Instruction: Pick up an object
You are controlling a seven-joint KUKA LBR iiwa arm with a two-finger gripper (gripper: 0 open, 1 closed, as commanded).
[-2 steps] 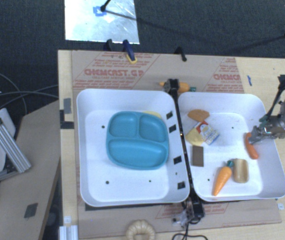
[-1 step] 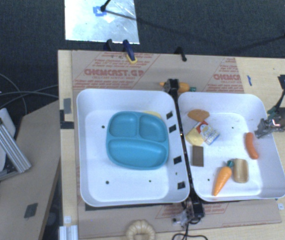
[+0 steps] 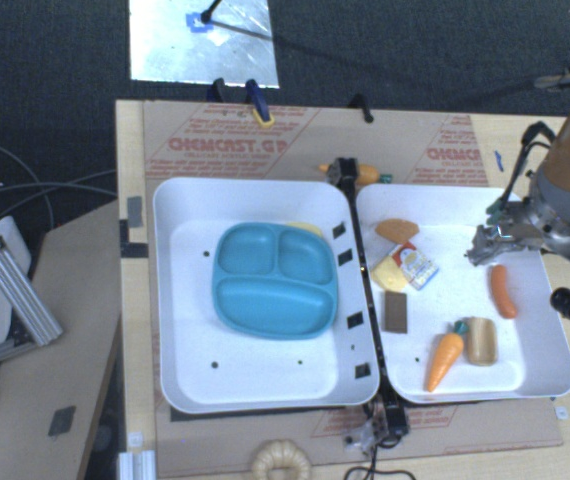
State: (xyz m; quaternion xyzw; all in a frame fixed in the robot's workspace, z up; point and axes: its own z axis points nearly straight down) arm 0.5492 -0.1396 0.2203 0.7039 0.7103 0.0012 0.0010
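Our pincer [image 3: 487, 240], state unclear, hangs by the right bin's [image 3: 555, 368] far edge; the sausage [image 3: 503, 291] may roll away.

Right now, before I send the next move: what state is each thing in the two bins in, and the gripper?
Gripper: over the right bin, above the sausage, nothing visibly held.
Sausage: lying flat, free.
Carrot: lying flat, touching the tan cup.
Tan cup: on its side.
Blue plate: right way up in the left bin.
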